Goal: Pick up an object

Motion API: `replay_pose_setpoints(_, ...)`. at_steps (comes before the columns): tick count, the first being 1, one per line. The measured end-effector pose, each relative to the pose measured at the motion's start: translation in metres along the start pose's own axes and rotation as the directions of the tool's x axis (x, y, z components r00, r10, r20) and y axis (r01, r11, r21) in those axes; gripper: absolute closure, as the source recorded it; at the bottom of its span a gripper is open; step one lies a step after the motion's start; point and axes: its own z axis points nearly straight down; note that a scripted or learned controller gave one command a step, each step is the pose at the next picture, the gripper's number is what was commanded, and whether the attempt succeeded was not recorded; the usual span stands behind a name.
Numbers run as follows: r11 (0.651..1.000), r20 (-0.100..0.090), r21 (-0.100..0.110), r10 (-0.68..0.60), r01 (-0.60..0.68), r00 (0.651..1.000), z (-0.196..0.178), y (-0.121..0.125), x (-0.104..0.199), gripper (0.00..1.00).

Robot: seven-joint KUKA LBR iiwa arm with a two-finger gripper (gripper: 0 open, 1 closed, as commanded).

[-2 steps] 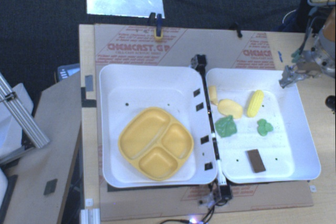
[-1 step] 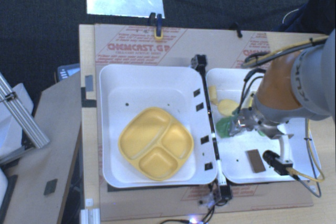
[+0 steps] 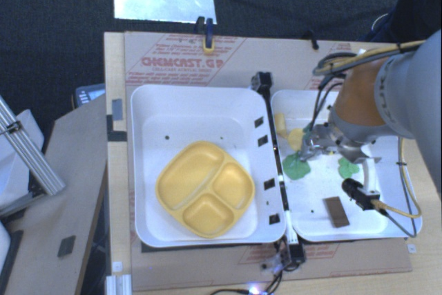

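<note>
Writing: we read "CHEMCAST GP" on the board [image 3: 183, 61].
Gripper [image 3: 309, 148]: we can't tell its state; green piece [image 3: 296, 167] just below.

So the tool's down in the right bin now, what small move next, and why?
Probably a short shift toward the green piece before any lift. The tool sits low in the right bin, just beside that piece, and nothing is visibly held.

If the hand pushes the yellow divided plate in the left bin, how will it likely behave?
The yellow divided plate looks like rigid moulded plastic, so it probably stays stiff and feels light. It lies flat on the left bin floor, so it should slide, not tip or roll. Its smooth, low rim may be slippery and hard to pinch.
</note>
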Motion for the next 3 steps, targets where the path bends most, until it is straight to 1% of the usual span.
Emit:
replay_pose_setpoints(1, 1.000, -0.001, -0.007, -0.002, 0.002, 1.000, -0.106, -0.010, 0.027, 1.00)
replay_pose_setpoints(2, 1.000, -0.006, -0.012, -0.011, 0.011, 1.000, -0.201, 0.031, 0.137, 1.00)
replay_pose_setpoints(3, 1.000, -0.003, 0.002, -0.003, 0.003, 1.000, -0.210, -0.004, 0.171, 1.00)
